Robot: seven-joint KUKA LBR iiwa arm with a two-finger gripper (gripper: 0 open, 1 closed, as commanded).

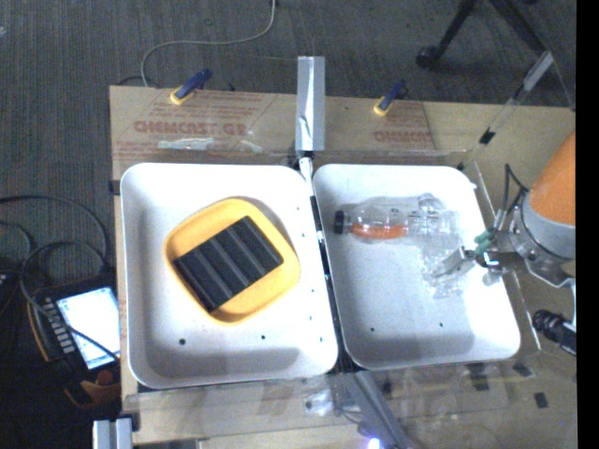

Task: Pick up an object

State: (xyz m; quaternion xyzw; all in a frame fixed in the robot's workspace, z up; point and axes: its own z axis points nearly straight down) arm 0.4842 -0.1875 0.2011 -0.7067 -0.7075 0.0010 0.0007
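From above, a clear plastic bottle point(398, 223) lies on its side in the right bin point(412, 340), toward twelve o'clock. Its long axis runs nine to three, dark cap at nine. It looks light, slippery and easily crushed (best pinched across the middle). The gripper point(487, 255) sits at the bin's three o'clock edge; whether it is clenched cannot be told.

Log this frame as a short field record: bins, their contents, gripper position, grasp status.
left bin: yellow tray with a black ribbed insert, lying at a slant
right bin: clear plastic bottle with orange contents and a dark cap, on its side in the far half
gripper: at the right bin's right edge, near clear plastic beside the bottle
grasp: nothing visibly held
arm: enters from the right, orange band visible
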